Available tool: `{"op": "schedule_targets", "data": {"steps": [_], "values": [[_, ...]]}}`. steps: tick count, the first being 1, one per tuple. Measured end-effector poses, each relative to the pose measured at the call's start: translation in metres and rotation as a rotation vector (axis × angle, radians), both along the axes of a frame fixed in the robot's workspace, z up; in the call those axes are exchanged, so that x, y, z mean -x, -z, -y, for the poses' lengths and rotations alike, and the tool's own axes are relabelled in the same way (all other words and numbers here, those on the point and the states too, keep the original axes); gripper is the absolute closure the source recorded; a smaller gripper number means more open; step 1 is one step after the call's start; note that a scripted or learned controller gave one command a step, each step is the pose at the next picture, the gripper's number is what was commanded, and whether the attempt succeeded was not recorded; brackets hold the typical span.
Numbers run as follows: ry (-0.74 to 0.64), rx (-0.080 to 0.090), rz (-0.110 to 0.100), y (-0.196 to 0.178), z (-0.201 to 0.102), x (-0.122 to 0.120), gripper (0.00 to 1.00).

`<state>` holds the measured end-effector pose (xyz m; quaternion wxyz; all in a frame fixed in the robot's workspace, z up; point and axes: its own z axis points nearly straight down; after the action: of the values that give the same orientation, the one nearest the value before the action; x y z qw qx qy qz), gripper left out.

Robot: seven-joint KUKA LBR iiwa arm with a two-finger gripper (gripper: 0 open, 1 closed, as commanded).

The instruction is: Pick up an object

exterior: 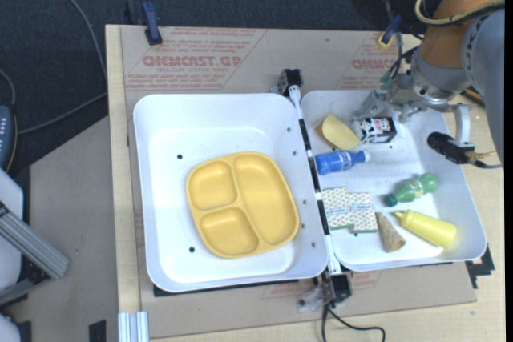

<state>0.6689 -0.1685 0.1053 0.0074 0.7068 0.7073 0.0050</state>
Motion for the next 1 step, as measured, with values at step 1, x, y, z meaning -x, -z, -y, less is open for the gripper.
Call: {"op": "schedule_targets", "data": {"steps": [1], "values": [[-0.001, 0.0, 0.01, 0.0048, -0.0454, -0.0053, 0.0]]}}
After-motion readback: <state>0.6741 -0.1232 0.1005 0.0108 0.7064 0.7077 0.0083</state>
